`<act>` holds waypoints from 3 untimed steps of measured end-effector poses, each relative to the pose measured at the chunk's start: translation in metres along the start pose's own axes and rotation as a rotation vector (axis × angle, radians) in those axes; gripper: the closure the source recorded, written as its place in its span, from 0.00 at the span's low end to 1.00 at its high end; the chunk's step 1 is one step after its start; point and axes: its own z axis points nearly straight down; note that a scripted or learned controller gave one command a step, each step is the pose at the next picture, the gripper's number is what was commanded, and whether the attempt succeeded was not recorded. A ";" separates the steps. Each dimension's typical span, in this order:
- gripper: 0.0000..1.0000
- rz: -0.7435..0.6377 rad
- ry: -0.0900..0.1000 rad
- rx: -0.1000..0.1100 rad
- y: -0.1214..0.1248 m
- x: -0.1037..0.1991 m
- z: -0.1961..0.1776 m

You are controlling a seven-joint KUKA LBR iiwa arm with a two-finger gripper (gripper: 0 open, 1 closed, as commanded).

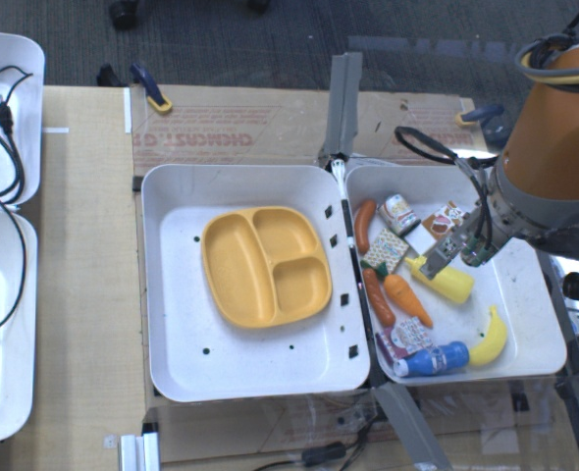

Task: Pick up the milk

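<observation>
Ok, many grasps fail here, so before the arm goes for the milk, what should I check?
1. Milk located: cannot tell; the small carton in the right bin looks likeliest.
2. Carton's top free: ok; nothing lies on it.
3. Gripper over the carton: not ok; it hangs nearer the yellow bottle.
4. Carton apart from neighbours: cannot tell; the can sits close beside it.
</observation>
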 end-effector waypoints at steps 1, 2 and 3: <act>1.00 -0.080 0.002 0.001 0.025 0.033 0.059; 1.00 -0.576 0.003 0.000 0.045 0.058 0.111; 1.00 -0.878 -0.002 -0.003 0.020 0.024 -0.029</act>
